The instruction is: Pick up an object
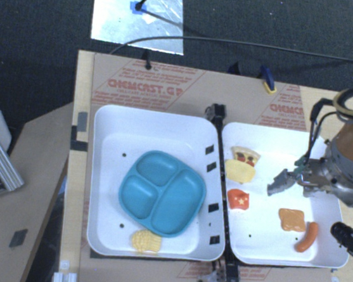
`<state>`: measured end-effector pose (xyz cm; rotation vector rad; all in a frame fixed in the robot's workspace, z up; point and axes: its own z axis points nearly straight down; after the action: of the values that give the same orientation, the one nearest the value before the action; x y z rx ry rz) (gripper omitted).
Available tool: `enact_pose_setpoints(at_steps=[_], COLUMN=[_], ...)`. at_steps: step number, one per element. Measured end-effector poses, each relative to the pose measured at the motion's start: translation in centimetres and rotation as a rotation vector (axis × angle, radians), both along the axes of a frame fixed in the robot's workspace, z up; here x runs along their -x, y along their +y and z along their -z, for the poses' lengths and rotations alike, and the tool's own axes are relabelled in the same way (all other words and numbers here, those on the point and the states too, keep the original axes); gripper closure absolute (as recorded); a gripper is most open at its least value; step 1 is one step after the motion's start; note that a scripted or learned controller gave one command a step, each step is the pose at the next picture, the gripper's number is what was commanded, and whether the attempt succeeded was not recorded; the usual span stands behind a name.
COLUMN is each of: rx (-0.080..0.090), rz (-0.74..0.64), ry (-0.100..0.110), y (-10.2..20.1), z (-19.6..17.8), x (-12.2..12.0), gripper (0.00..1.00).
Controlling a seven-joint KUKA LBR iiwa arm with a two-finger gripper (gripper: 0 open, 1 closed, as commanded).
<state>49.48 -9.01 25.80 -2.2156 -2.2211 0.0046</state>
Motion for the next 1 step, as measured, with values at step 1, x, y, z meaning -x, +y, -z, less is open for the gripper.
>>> enact_pose_setpoints(at_steps=[1], rx=[0.001], rz=[-0.001], ry=[-0.007], y=[-0.01], z=[-0.31], x=[-0.14], gripper=[0.0])
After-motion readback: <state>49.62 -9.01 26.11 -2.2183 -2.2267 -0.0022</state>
